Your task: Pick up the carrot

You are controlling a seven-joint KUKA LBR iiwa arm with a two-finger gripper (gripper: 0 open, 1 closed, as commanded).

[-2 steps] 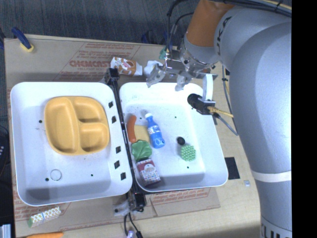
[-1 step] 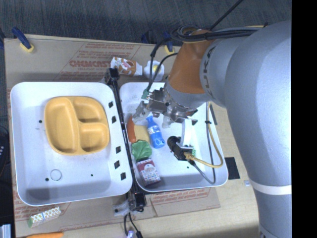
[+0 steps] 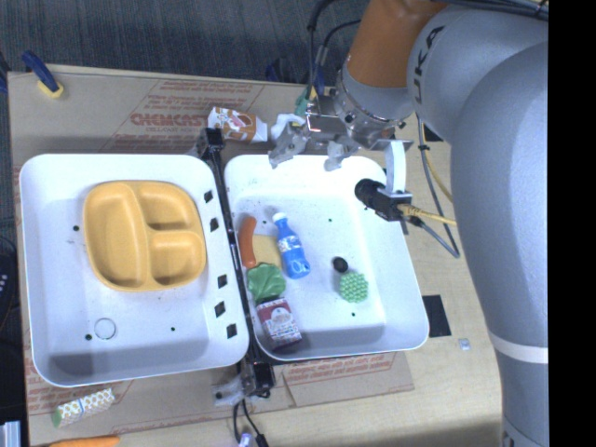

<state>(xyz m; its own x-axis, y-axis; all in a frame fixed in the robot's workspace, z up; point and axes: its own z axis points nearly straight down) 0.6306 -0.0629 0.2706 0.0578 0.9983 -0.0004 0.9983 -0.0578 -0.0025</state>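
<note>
The carrot (image 3: 247, 240) is a slim orange-red stick lying lengthwise along the left wall of the right bin (image 3: 396, 277). My gripper (image 3: 305, 159) hangs above the back rim of that bin, up and to the right of the carrot and well apart from it. Its two grey fingers (image 3: 278, 154) are spread open with nothing between them.
Beside the carrot lie a blue bottle (image 3: 291, 247), a green leafy piece (image 3: 265, 280), a red can (image 3: 277, 322), a small dark object (image 3: 340, 264) and a green ball (image 3: 353, 288). The left bin (image 3: 47, 277) holds a yellow divided tray (image 3: 144, 233). A black cable plug (image 3: 377, 196) juts over the right bin.
</note>
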